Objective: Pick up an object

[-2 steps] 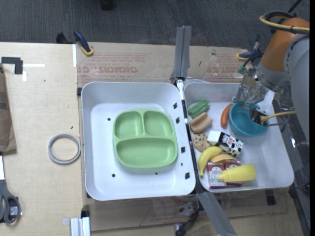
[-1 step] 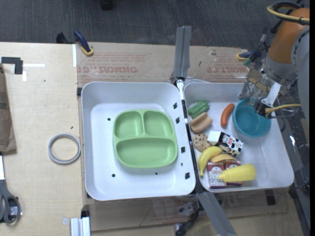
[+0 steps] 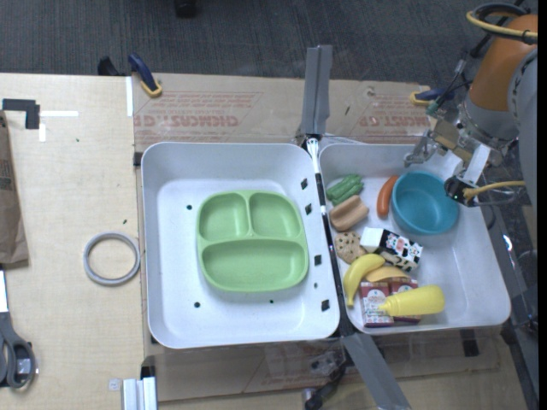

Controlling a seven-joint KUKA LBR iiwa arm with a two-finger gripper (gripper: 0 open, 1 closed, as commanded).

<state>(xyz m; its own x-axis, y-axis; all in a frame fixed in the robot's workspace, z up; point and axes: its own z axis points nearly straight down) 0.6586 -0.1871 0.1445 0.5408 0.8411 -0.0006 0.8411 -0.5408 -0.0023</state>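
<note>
Nearby, a hot dog (image 3: 385, 196) touches the blue bowl (image 3: 423, 204).

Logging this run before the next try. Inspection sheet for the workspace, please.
Surface: wooden bench bearing two white bins, left bin and right bin, side by side.
Job's things: the right bin holds a blue bowl, banana, yellow bottle, green pods, cookie, cow-print carton.
Clutter: green divided plate in the left bin; tape ring, scissors and blue clamp on the bench.
Claw: claw at the right bin's far rim, above the blue bowl.
Cables: yellow hose by the wrist.
Surroundings: dark carpet.
</note>
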